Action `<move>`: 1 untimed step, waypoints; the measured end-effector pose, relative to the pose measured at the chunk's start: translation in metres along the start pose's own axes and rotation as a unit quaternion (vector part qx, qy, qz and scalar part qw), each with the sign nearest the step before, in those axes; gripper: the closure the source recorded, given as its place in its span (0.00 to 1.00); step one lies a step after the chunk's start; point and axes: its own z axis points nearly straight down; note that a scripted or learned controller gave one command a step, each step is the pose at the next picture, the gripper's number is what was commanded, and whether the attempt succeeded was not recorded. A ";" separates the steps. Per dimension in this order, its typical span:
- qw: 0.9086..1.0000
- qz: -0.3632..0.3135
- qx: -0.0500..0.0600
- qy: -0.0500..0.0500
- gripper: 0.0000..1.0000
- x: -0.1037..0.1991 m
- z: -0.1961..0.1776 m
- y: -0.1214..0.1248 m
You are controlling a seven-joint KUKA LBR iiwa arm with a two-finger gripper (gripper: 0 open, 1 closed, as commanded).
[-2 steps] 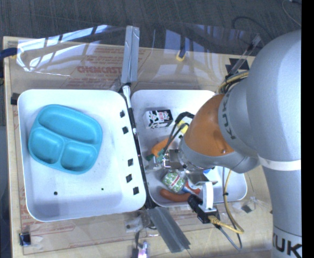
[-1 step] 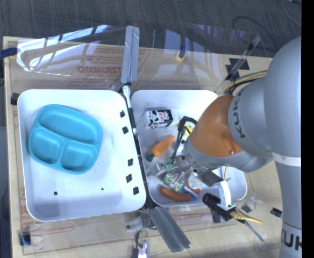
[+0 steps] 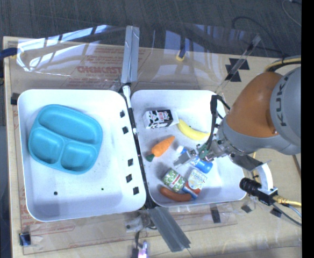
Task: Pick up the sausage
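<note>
Two cartons (image 3: 185, 180) crowding sausage (image 3: 175, 195); gripper (image 3: 195, 155) above them, grip state unclear.

arm (image 3: 264, 117) cut off at right edge, gripper (image 3: 202, 155) fingers unclear

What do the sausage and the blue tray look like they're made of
The sausage looks like smooth moulded plastic, a toy: even reddish-brown colour, slight sheen. The blue tray seems matte rigid plastic, one uniform colour with rounded moulded compartments. Both are guesses from looks alone.
</note>
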 end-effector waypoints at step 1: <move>0.985 -0.171 0.001 0.002 0.00 0.019 0.098 0.004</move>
